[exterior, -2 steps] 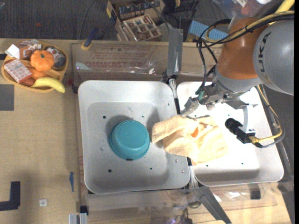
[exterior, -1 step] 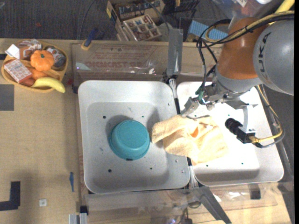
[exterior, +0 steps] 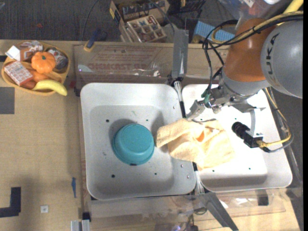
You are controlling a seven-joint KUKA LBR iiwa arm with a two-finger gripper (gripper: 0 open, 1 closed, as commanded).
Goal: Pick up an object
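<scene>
The pale yellow cloth (exterior: 195,143) is draped right over the divider between the left bin (exterior: 96,100) and the right bin (exterior: 274,174), with the end effector (exterior: 208,102) hovering just above its far edge — can't tell if it's open or shut. My worry is a pinch grabs one loose fold and it slips out — or the cloth snags on the rims. The teal bowl (exterior: 134,144) sits upside down beside it, hard to grip.

One fixed camera looks down aslant on both white bins (exterior: 91,100).
</scene>
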